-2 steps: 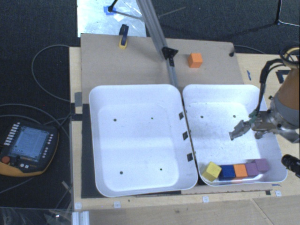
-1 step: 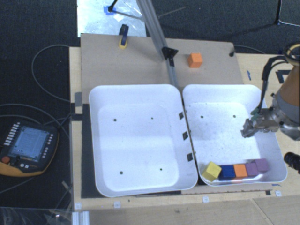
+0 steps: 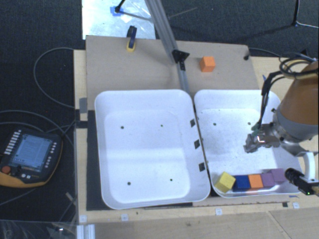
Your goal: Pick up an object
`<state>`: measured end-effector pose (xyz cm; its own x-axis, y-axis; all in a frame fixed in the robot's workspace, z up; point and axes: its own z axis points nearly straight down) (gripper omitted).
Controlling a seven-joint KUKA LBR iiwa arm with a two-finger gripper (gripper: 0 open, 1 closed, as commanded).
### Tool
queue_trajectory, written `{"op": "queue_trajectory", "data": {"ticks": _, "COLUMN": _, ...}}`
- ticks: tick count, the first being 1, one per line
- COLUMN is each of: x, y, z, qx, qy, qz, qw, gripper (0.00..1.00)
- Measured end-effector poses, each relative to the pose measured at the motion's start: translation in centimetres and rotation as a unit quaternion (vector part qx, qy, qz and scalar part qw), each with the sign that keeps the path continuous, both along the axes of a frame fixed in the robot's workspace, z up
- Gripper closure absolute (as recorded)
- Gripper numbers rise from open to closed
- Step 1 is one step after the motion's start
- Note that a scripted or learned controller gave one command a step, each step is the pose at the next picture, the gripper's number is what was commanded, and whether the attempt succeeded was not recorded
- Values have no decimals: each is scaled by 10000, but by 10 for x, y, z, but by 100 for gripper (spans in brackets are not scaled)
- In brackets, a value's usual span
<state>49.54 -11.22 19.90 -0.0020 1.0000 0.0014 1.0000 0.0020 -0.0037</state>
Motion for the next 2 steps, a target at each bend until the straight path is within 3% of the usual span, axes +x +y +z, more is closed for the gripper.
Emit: {"op": "queue_trajectory", "data": {"ticks": 2, "x": 38, "y": 115, "z": 33, "qx": 4, "qy": -42, "qz": 59, "qw": 10000, "gripper": 100}}
